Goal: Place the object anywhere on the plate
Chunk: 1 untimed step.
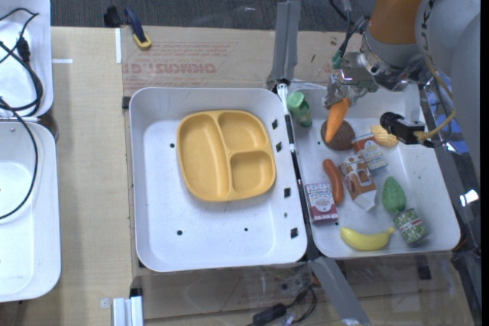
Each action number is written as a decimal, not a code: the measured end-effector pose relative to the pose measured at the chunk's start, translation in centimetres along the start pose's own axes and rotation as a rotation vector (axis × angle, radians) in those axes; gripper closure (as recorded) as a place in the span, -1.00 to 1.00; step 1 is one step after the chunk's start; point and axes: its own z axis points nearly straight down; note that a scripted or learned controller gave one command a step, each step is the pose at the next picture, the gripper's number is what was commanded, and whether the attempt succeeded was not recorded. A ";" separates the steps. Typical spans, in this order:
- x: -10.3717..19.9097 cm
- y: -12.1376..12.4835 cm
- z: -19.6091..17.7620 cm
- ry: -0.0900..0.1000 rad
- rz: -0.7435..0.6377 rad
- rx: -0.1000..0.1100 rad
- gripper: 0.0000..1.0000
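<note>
A yellow three-compartment plate (227,154) lies in the left white bin (153,187). My gripper (341,95) hangs over the back left part of the right bin (443,187). An orange carrot (335,122) points downward from between its fingers, so the gripper is shut on the carrot's top end. The carrot's tip is just in front of a brown round item (345,137); I cannot tell whether they touch. The plate is about a bin's half-width to the left of the carrot.
The right bin also holds a green item (299,108), a sausage (333,179), a red box (322,203), a small carton (360,176), a banana (365,238), a green vegetable (393,195), a can (411,227) and a yellow piece (384,137). A metal divider (286,42) stands between the bins.
</note>
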 end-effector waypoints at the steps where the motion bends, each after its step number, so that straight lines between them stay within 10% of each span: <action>1: 5.3 -3.4 -0.8 0.001 -0.216 0.000 1.00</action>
